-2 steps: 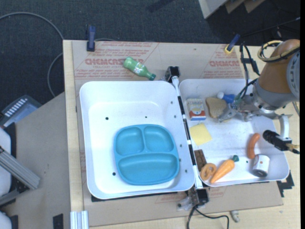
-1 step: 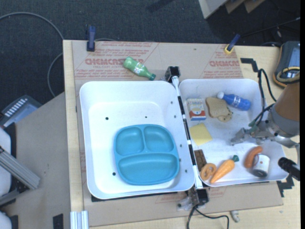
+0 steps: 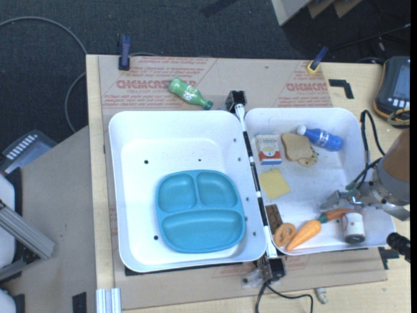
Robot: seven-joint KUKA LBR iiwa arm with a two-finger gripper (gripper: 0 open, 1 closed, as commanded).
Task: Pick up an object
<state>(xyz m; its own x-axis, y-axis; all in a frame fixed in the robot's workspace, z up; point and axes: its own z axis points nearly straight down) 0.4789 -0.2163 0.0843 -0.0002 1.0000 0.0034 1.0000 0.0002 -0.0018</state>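
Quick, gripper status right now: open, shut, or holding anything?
Gripper: low in the right bin, just above the carrot and beside the small can; open or shut cannot be told, and nothing is visibly held.

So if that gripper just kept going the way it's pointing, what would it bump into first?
The gripper reaches in from the right, pointing leftward and down over the right bin. Going straight on, it would probably meet the carrot first, which lies just beyond it. Depth is hard to judge from this slanted view, so it might strike the bin floor instead.

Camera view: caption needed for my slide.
Gripper low in right bin near carrot; blue tray in left bin.
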